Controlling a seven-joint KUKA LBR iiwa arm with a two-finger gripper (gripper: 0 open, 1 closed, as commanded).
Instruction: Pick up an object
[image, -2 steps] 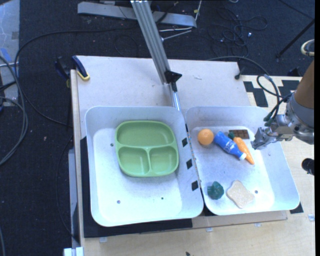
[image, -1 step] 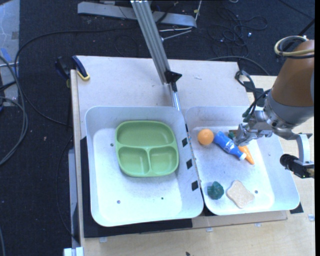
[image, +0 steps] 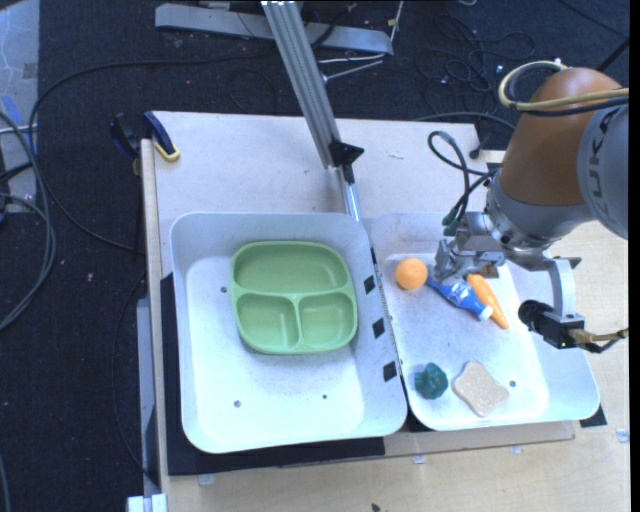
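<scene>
The right bin (image: 560, 395) holds an orange ball (image: 410, 274), a blue and white tube (image: 460, 295), an orange carrot (image: 488, 299), a teal lump (image: 432, 380) and a tan slice of bread (image: 481, 388). My gripper (image: 462, 267) is low over the bin's far half, right above the upper ends of the tube and the carrot. The ball lies just to its left. The wrist hides how the gripper meets the tube and carrot.
The left bin (image: 200, 400) carries a green divided plate (image: 295, 297). A slanted metal pole (image: 315, 100) comes down to the bins' shared far corner. A black camera unit (image: 545, 322) hangs off the wrist over the right bin.
</scene>
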